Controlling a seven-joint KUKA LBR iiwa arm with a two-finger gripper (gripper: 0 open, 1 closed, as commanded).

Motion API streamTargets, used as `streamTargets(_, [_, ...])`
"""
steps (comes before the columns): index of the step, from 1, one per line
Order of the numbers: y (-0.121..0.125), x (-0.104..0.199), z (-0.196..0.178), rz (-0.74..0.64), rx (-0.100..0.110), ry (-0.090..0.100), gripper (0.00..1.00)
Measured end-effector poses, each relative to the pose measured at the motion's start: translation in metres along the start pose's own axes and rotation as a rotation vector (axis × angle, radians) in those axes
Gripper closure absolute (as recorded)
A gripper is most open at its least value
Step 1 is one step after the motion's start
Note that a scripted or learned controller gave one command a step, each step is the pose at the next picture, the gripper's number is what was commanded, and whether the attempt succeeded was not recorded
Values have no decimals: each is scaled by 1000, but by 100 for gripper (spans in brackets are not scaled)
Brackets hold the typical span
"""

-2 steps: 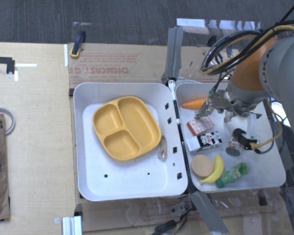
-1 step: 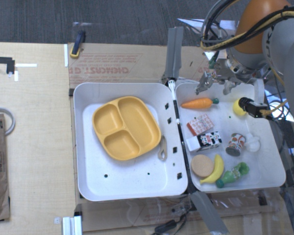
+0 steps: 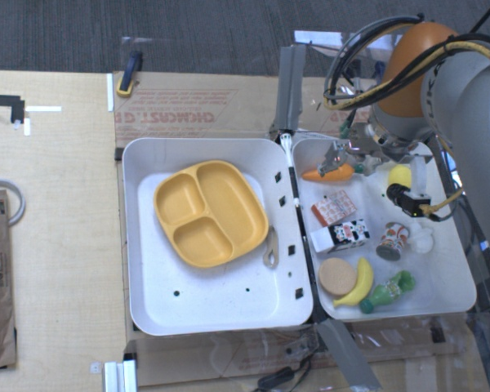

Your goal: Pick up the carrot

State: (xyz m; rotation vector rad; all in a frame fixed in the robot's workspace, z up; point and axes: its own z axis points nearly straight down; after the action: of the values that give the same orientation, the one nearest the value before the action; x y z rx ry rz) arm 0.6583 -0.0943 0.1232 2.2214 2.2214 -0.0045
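Gripper at the carrot, lift not yet made

Nearest us, at the front of the right bin point(image 3: 441, 305), lie a banana point(image 3: 358, 284), a round biscuit-coloured disc point(image 3: 337, 275) and a green toy point(image 3: 389, 291); further back we see a small can point(image 3: 392, 239) and two little cartons point(image 3: 335, 209). The carrot point(image 3: 331, 172) rests at the far left corner of that bin, close to the wall it shares with the left bin point(image 3: 139, 219), where a yellow divided plate point(image 3: 210, 212) sits. The gripper point(image 3: 343, 155) hangs right over the carrot, touching or nearly touching its top, but we cannot tell how far its fingers stand apart or whether they have closed on anything. We judge the approach done; the carrot looks to be lying on the bin floor, so the grasp is unconfirmed and the lift remains.
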Motion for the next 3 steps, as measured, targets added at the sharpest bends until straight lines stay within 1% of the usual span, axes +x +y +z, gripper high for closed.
streamTargets(1, [-7,-6,-69,-41,-3,0,0])
streamTargets(2, [1,1,-74,-94,-4,-1,0])
streamTargets(3, [2,-3,18,-193,-9,-1,0])
